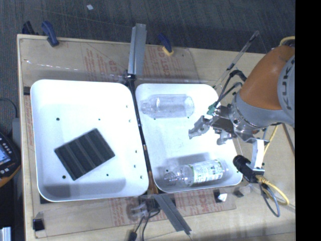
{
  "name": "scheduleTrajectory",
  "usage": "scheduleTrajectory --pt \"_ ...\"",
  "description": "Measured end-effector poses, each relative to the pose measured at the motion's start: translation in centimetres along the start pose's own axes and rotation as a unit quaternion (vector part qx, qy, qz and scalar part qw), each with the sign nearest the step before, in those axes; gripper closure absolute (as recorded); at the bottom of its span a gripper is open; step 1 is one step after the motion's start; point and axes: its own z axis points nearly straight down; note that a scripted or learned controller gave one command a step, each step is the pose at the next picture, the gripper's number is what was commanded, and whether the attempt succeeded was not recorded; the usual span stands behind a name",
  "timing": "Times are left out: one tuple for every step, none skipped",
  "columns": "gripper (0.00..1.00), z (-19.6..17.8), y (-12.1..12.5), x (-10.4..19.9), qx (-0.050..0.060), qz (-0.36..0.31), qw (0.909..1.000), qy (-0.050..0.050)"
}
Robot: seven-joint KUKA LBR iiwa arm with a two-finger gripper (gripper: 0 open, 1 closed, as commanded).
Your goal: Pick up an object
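A clear plastic bottle (167, 106) lies on its side at the far end of the right bin (165, 143). A second clear bottle with a label (196, 172) lies along that bin's near wall. A black ridged pad (84, 153) rests flat in the left bin (75, 99). My gripper (207, 133) hangs over the right side of the right bin, between the two bottles and to their right. It is open, with one finger (194, 130) pointing left, and nothing sits between the fingers.
A grey metal bar (136, 49) stands at the far end between the bins, and another (173, 216) lies at the near end. Blue clamps (49, 33) grip the bench's far edge. Cables (268, 190) trail at the right by the arm.
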Motion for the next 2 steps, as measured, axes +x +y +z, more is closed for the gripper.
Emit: scheduleTrajectory --pt "0.00 2.2 -0.1 -3.3 0.002 -0.161 0.9870 0.000" --pt "0.00 3.4 0.2 -4.1 0.002 -0.168 0.9858 0.000"
